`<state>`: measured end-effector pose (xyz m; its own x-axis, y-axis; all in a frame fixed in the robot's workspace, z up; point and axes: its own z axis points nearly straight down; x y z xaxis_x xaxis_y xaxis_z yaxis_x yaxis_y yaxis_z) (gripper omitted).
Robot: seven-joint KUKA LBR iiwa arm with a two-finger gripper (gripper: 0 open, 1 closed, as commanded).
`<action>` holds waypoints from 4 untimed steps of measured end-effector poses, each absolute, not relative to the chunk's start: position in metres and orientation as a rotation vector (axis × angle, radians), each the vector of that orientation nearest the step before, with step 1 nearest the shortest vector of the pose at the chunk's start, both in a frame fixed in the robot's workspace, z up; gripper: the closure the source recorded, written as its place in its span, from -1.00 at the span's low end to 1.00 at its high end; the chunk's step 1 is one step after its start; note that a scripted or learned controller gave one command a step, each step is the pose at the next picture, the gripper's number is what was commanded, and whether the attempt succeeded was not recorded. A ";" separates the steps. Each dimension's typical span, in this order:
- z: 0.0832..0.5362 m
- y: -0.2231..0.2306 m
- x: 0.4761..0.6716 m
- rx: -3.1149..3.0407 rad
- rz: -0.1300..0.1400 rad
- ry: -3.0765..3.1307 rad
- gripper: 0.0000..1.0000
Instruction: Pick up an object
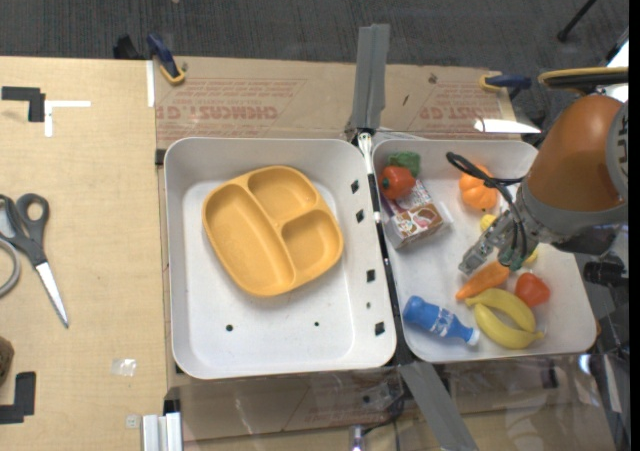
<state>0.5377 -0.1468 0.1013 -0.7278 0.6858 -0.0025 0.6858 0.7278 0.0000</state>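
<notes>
Over the right bin [570, 339], low among the toy food, hangs the gripper [487, 255]. Metal fingers point down and toward the left bin. How far they stand apart — cannot tell; they blur into one grey mass, and nothing shows clearly between them.

Landmark for all places below: the toy carrot [484, 280].

- Carrot lies directly under and just beside the gripper tip, on the side toward the bin's near edge. Long axis runs slantwise, thick end toward the red tomato [532, 289], thin end toward the blue bottle [438, 321]. Judged the likeliest target: nearest thing, possibly touching the fingertips, though contact can't be confirmed.
- Tomato: just beside the carrot's thick end, outer side.
- Banana [506, 323]: just beyond the carrot toward the near edge, roughly parallel to it.
- Blue bottle: near the carrot's thin end, lying on its side against the bin's inner corner.
- Small printed box [415, 219]: away from the carrot toward the far edge, near the divide between bins; a red pepper with green stem [398, 179] beyond it.
- Orange fruit [478, 194]: far side of the carrot, partly behind the arm's cable.
- Left bin [190, 269]: well apart from the carrot, holds a yellow divided plate [272, 229].
- Scissors [38, 254] on the tabletop [80, 339], farthest off.

Judgement: the grasp turns on closing across the carrot's short width, a slight drop toward the near edge.
</notes>
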 end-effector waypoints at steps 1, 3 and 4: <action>0.093 -0.104 0.479 0.828 -0.001 3.024 1.00; 0.129 -0.099 0.499 0.367 0.000 3.120 1.00; 0.329 -0.158 0.593 0.299 -0.001 3.123 1.00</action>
